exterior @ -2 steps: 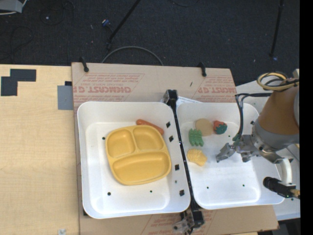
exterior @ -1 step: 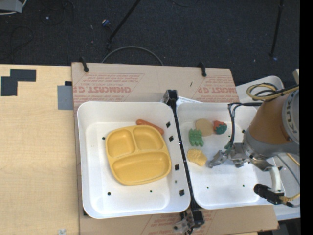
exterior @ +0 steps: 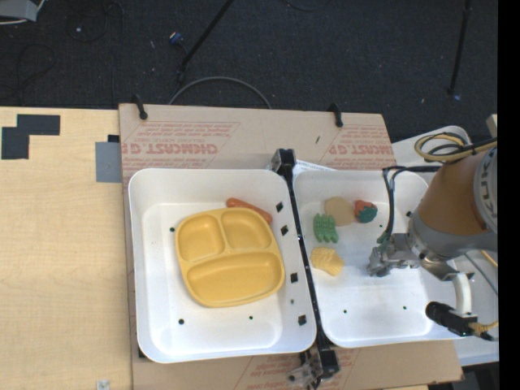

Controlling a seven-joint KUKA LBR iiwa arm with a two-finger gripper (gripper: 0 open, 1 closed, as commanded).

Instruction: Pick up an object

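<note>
The gripper is hovering right of the yellow toy; claw state impossible to tell. It should be centring over the toy before descending.

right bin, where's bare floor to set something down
Free: the right bin's whole front half, below the yellow toy and the gripper. Crowded: the back, with the green toy, beige piece and red-teal toy.
</note>
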